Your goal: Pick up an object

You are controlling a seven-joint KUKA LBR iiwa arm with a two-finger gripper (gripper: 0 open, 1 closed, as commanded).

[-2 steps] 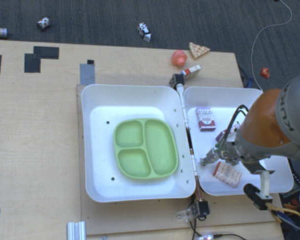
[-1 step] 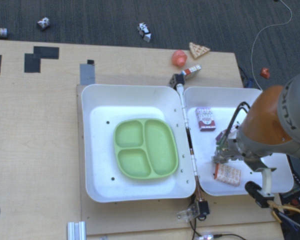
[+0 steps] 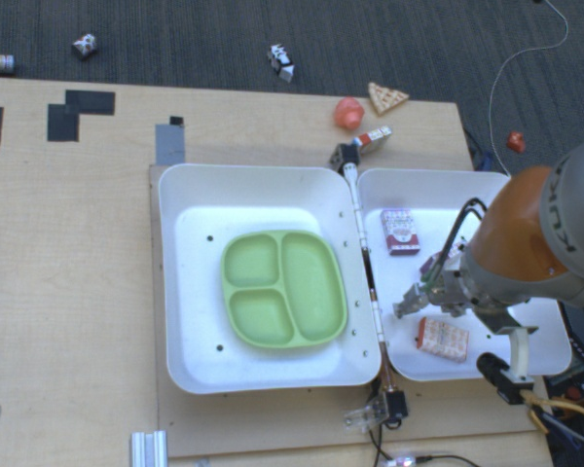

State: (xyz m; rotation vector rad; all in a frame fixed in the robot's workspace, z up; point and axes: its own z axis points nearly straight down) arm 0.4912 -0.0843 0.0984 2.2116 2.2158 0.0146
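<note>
Right bin point(image 3: 409, 363): pincer point(image 3: 416, 300) mid-floor, red packet point(image 3: 442, 339) beside (near front wall).

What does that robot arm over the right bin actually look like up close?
The arm is a thick rounded tube, grey on its outer part, with a broad orange band just above the wrist. Below that sits a grey metal gripper with slim fingers. A thin black cable loops alongside the wrist.

1. The arm point(image 3: 550, 232) is cut off by the right edge.
2. The arm hides part of the right bin point(image 3: 389, 353).
3. The small floor bits point(image 3: 85, 45) are too tiny to name.
</note>
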